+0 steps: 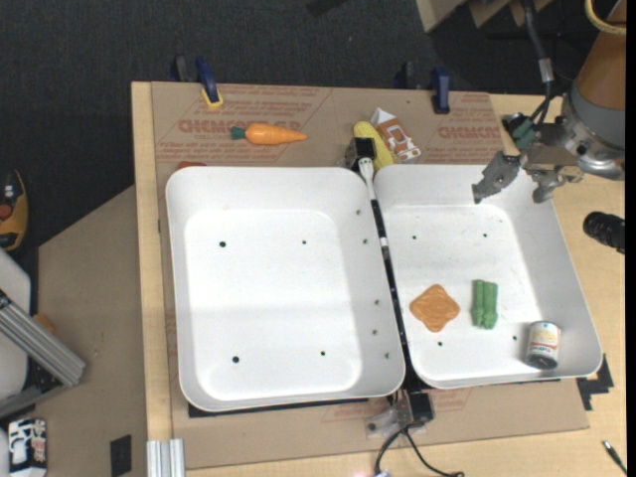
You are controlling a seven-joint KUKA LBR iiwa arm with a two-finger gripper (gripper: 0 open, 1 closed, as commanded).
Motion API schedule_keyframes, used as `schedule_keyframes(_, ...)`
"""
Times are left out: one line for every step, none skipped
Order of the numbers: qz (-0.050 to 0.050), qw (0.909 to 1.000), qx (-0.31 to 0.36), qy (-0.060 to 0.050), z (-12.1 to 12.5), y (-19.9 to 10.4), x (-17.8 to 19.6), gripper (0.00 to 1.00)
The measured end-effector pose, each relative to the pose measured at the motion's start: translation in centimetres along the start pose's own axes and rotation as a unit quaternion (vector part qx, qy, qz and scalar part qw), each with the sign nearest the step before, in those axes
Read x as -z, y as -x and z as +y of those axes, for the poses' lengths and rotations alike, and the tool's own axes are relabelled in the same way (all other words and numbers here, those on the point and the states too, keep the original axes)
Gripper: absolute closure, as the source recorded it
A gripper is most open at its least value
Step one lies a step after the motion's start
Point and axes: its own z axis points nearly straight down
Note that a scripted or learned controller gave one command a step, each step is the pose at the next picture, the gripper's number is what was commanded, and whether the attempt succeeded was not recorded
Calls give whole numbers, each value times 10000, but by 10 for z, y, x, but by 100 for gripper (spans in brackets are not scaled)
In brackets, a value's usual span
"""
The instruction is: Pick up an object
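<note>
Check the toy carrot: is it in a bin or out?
Out. The carrot lies on the brown board behind the left bin, past its far rim.

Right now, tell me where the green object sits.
In the camera view, the green object lies in the right bin, beside the orange cookie-like piece and left of the small can.

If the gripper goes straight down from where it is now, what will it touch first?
Probably the bare floor of the right bin, near its far edge. The gripper hangs well away from the orange piece, green piece and small can. Depth is uncertain from this slant.
</note>
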Motion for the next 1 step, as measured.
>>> schedule_keyframes(-3, 10000, 3, 13, 0, 0, 11, 100)
